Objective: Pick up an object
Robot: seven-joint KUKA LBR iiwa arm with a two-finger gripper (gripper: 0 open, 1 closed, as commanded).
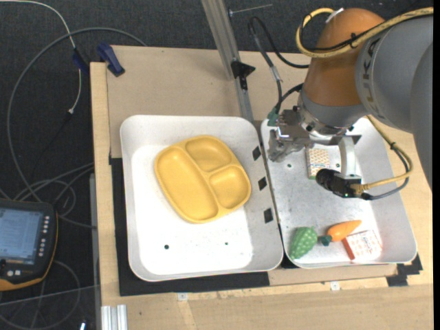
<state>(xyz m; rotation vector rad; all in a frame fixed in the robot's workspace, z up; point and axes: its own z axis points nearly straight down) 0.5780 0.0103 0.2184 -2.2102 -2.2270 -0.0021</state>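
My gripper hangs over the upper left of the right bin, close to the wall it shares with the left bin. A small dotted white packet lies just to its right, partly under the wrist. At the front of the right bin lie a green knobbly toy, an orange carrot and a red-and-white box, all well apart from the gripper. The grey arm and its orange band hide the back of this bin.
A yellow divided plate lies in the left bin. A metal post rises behind the bins. A black cylinder with a yellow cable juts from the wrist. A pendant rests off the bench at left.
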